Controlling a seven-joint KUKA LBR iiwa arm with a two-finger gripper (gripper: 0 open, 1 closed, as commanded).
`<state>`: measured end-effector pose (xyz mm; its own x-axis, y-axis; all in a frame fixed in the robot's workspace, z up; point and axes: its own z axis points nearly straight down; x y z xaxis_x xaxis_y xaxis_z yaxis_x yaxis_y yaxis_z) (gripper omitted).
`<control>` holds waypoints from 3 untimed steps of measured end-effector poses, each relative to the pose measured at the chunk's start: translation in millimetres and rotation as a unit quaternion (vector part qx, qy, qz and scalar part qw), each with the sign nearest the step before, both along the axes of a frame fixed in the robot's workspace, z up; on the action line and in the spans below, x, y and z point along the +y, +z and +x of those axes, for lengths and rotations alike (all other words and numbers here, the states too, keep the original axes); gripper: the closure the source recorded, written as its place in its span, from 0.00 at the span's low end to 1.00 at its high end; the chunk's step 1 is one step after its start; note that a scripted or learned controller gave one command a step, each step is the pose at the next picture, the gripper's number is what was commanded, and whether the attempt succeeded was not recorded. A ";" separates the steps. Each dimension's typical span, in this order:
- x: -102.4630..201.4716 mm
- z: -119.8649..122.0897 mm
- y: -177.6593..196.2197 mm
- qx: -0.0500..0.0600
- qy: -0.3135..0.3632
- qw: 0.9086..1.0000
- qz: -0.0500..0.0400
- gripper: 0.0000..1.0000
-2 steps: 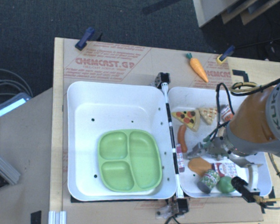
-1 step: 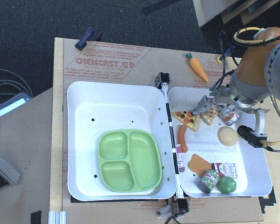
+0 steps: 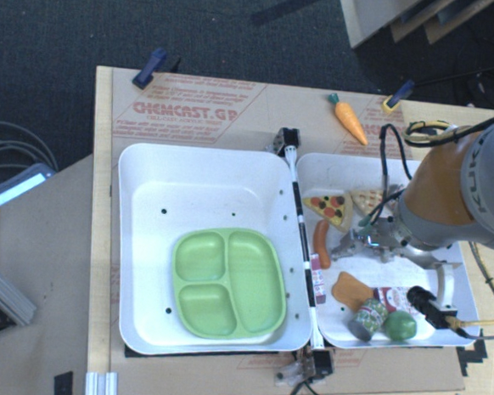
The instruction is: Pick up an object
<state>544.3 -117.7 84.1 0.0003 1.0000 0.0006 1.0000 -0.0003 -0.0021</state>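
bench sheet (image 3: pixel 190 103) | red print | "CHEMCAST GP"

A pale wooden table (image 3: pixel 195 103) printed with red lettering stands on dark blue-grey carpet (image 3: pixel 159 15), with coiled grey cables (image 3: pixel 3 160) at left and a beige cabinet corner (image 3: pixel 414 18) above.

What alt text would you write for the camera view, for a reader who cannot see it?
A grey and orange robot arm reaches into the right bin of toy food, near a hot dog and pizza slice. The left bin holds a green divided plate.
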 end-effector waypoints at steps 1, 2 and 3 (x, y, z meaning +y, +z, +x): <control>14.1 121.3 0.1 0.002 0.000 1.000 0.000 0.00; 22.6 120.9 0.2 0.003 0.000 1.000 -0.001 0.00; 21.8 120.0 9.9 0.005 0.001 1.000 -0.002 1.00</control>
